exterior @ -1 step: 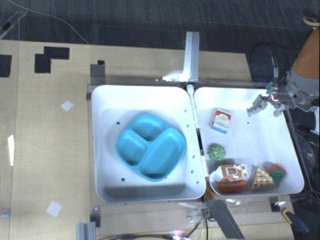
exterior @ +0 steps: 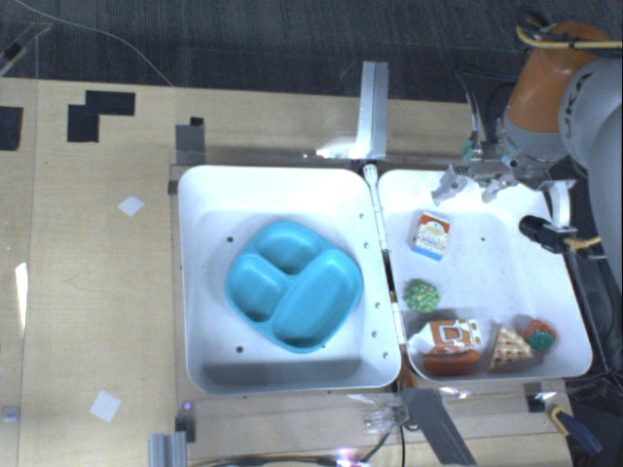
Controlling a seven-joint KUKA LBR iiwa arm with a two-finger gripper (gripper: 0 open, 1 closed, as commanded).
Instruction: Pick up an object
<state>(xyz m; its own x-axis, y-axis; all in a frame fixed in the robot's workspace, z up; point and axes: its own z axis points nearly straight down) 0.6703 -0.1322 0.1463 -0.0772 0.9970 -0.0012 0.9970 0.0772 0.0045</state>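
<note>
1. The tool [exterior: 471,183], pale grey metal with two short fingers spread apart, hangs at the upper right of the frame over the top edge of the right bin [exterior: 506,251]; nothing sits between the fingers.
2. Above it the arm [exterior: 574,105] shows a rounded grey casing and a glossy orange band.
3. The right bin is shallow, white and smooth, with rounded corners. Just below the tool lies a small carton [exterior: 432,235], boxy, white with orange and blue print.
4. Lower down is a bumpy green ball [exterior: 421,296]. Along the bottom wall lie an orange-and-white packet [exterior: 450,344], a tan wedge [exterior: 510,347] and a small red-and-green piece [exterior: 540,336].
5. The left bin [exterior: 209,261], of the same white plastic, holds a glossy blue divided dish [exterior: 294,286] with three rounded hollows.
6. The tabletop [exterior: 88,261] is pale wood-grain with black blocks at upper left; dark carpet runs across the top of the frame.
</note>
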